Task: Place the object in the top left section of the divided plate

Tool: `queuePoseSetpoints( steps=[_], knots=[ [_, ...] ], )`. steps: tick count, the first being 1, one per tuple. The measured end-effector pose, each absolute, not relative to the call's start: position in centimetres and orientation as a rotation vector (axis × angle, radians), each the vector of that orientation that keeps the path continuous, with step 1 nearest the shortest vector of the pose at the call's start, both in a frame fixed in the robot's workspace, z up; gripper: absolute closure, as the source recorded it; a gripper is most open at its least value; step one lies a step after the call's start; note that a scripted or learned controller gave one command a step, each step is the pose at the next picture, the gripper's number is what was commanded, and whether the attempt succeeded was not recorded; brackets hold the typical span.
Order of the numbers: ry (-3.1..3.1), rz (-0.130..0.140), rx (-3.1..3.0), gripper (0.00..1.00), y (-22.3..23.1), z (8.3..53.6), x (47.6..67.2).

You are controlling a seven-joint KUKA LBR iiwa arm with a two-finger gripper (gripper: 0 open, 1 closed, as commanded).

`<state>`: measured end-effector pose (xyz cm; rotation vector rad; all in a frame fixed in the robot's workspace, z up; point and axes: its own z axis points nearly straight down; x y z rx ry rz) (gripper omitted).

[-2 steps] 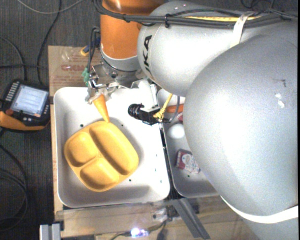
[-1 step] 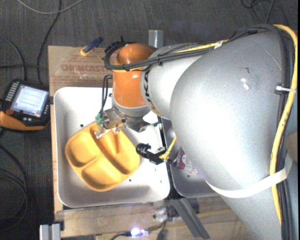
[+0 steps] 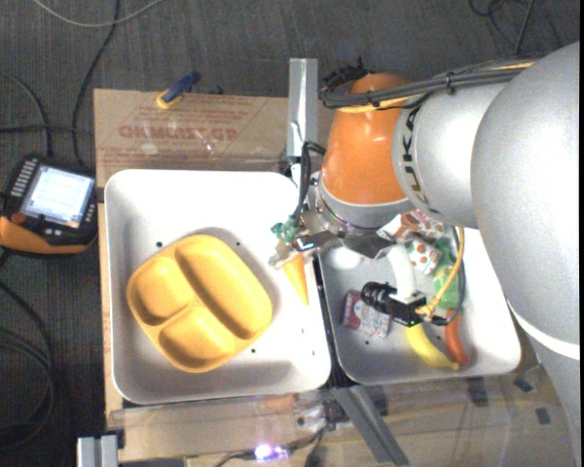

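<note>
Jaws sat over the inner edge of the left bin, just right of the divided plate. Toy carrot w/ green top hung at the jaws, orange tip pointing down, apart from the plate; whether the jaws were clamped on it or open: cannot tell, wrist hid them. Plate lay tilted in left bin, all 3 sections bare. Right bin held a banana, a dark red packet and misc. items. Handheld screen unit lay left of the desk.
</note>
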<state>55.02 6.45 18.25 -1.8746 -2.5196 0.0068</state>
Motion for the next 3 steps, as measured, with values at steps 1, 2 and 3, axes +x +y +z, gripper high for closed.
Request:
queuePoseSetpoints(
  steps=[1,2,3],
  knots=[
    [-2.695,0.006,-1.615,1.0,6.9,19.8,61.1],
    [-2.748,0.006,-1.52,1.0,5.4,18.2,59.1],
    [-2.778,0.002,-1.464,1.0,13.1,22.1,60.0]
  ],
)
